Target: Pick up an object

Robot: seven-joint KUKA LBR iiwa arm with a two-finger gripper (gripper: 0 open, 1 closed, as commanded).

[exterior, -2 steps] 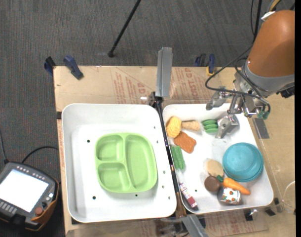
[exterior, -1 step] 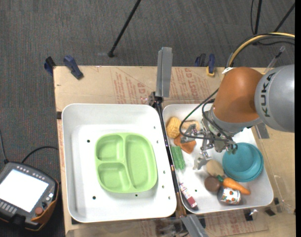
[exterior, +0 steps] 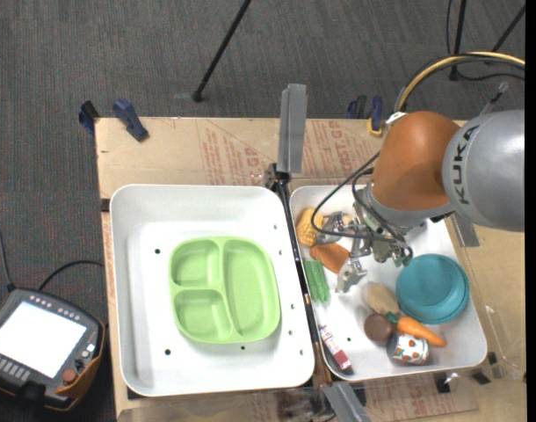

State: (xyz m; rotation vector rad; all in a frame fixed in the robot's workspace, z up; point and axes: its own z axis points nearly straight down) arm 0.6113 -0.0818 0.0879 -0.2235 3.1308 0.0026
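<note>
We've got the two-finger gripper (exterior: 350, 275) hanging low in the right white bin (exterior: 466, 345), just left of the teal plastic bowl (exterior: 432, 288), which we use as landmark. Its metal fingers look spread with nothing between them, so released, no grasp.

Likeliest target: the orange-brown bread-shaped toy (exterior: 330, 256), left of the bowl, right beside the fingertips. We judge it light, stiff plastic, a bit slick; pinch across its short width.

Count, all relative to the bowl:
- one yellow corn-like toy (exterior: 306, 228), up-left
- one green pod-shaped toy (exterior: 317, 280), left, past the gripper
- one beige rounded toy (exterior: 381, 298), touching its lower-left
- one dark brown ball (exterior: 377, 327), below-left
- one orange carrot toy (exterior: 416, 330), just below
- one small printed can (exterior: 409, 349), below the carrot
- one red-and-white tube (exterior: 336, 348), far lower-left

One green divided tray (exterior: 224, 289) sits in the left white bin (exterior: 132, 236), well left.
</note>
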